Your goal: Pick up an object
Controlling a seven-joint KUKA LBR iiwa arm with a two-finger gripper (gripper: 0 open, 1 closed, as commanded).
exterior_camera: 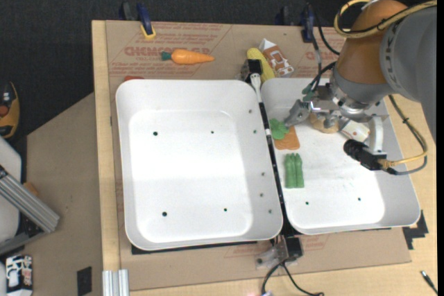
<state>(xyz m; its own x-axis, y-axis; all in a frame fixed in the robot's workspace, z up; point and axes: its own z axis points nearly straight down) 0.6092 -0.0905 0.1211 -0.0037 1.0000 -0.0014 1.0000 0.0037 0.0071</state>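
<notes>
My gripper [310, 112] is low over the far part of the right bin [361, 208], under the orange wrist band. A brown object [322, 123] lies right beside it, partly hidden by the gripper body. Just left of the gripper, by the bin's left wall, an orange piece with a green top [284, 136] lies flat. A green bean-like piece [294, 170] lies nearer the front, apart from the gripper. I see nothing lifted off the bin floor.
The left bin [139, 149] stands alongside. Behind the bins on the cardboard lie a toy carrot [187, 57], a yellow banana [259, 60] and a small box [279, 60]. A black cable [368, 156] hangs off the wrist over the right bin.
</notes>
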